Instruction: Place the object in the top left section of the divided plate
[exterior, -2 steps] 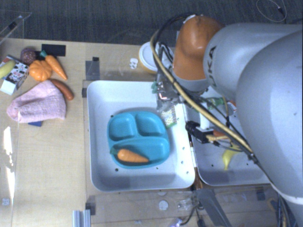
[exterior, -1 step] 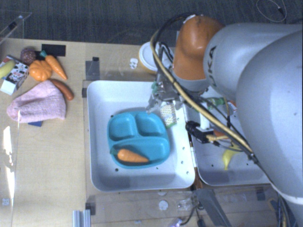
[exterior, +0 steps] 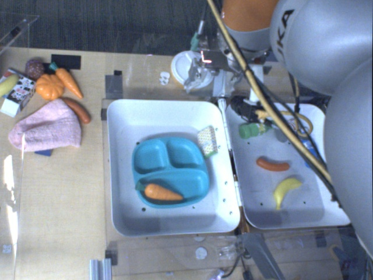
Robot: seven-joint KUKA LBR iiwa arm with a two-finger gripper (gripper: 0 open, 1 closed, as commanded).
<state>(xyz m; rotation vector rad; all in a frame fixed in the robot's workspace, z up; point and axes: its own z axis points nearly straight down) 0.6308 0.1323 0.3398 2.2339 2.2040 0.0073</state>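
Note:
A blue divided plate (exterior: pixel 201 186) lies in the left white bin (exterior: pixel 122 214). An orange carrot (exterior: pixel 162 192) rests in its long bottom section. The top left section (exterior: pixel 150 156) and top right section (exterior: pixel 185 152) hold nothing. A small pale yellow-green checkered object (exterior: pixel 208 140) leans by the plate's upper right rim. My gripper (exterior: pixel 200 74) hangs over the far edge between the two bins, apart from the plate and above the checkered object; nothing shows in it.
The right bin (exterior: pixel 309 214) holds a sausage (exterior: pixel 273 164), a banana (exterior: pixel 285 190) and a green item (exterior: pixel 252 130) under cables. On the bench at left lie a pink cloth (exterior: pixel 46 127), a small pumpkin (exterior: pixel 49 86), a carrot (exterior: pixel 71 81) and a sausage (exterior: pixel 78 109).

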